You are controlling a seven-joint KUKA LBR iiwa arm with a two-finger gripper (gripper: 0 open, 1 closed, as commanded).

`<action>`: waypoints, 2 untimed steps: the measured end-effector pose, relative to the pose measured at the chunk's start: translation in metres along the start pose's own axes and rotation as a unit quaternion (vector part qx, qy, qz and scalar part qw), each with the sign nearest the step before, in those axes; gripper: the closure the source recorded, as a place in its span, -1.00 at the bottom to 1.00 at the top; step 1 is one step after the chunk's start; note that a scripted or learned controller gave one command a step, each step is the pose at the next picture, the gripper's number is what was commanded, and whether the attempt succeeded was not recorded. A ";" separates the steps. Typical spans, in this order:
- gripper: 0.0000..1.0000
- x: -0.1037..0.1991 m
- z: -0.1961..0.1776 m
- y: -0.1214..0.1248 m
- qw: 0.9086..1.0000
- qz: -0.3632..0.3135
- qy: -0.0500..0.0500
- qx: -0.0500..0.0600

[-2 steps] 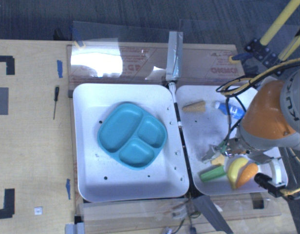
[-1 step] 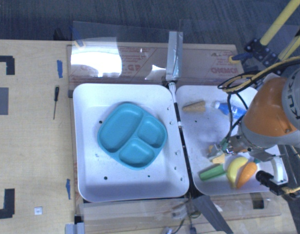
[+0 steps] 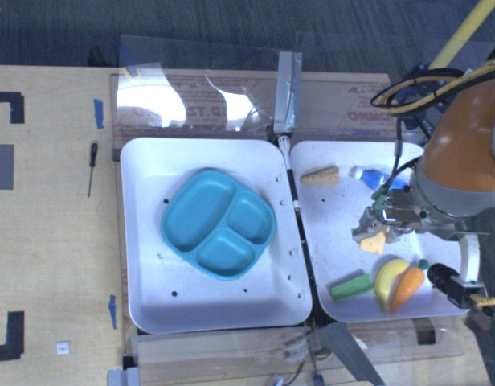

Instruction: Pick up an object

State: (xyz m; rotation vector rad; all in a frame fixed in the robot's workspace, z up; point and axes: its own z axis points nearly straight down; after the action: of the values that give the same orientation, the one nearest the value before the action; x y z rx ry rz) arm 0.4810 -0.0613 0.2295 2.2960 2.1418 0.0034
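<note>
Front of rt bin (image 3: 440,316): 1 green stick (image 3: 349,285), 1 yellow (image 3: 390,276) + 1 orange toy (image 3: 407,287); fingers (image 3: 374,230) state unclear.

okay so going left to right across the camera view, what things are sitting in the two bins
Blue divided plate → tan bread-like piece → green cylinder → yellow chunk under the pincer → orange carrot-like toy.

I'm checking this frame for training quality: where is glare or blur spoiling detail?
Camera view: strong white glare on the clear plastic sheet behind the left white bin; the grey metal tool and the small yellow piece beneath it look soft; the blue divided plate is sharp, evenly lit.
</note>
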 end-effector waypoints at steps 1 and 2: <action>1.00 -0.004 0.047 -0.002 0.998 -0.063 0.000 0.004; 1.00 -0.035 0.056 0.000 0.998 0.068 -0.001 0.002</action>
State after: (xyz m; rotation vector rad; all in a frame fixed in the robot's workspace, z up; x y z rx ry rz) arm 0.4791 -0.0964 0.1740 2.4380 1.9831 -0.0034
